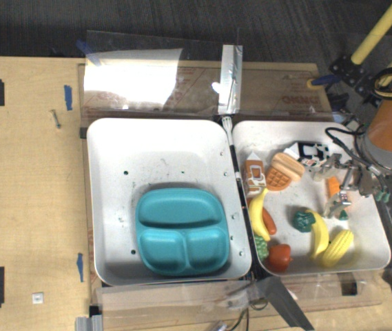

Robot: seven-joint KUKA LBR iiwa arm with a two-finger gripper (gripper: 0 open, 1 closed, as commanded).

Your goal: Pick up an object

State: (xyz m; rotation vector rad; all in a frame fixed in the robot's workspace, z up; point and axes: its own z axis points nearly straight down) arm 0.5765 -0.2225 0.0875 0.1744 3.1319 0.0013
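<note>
Wooden bench [23, 185], dark carpet behind; two white bins [106, 185]; gripper [340, 200] over right bin, finger spread unclear.

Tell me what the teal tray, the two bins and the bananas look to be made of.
Teal tray: likely moulded plastic, matte, with one even colour and rounded compartments.
Bins, left bin and right bin: probably thin white plastic, slightly glossy, with soft rounded rims; painted metal can't be ruled out.
Bananas: apparently toy plastic, with a uniform bright yellow and a smooth sheen.
</note>
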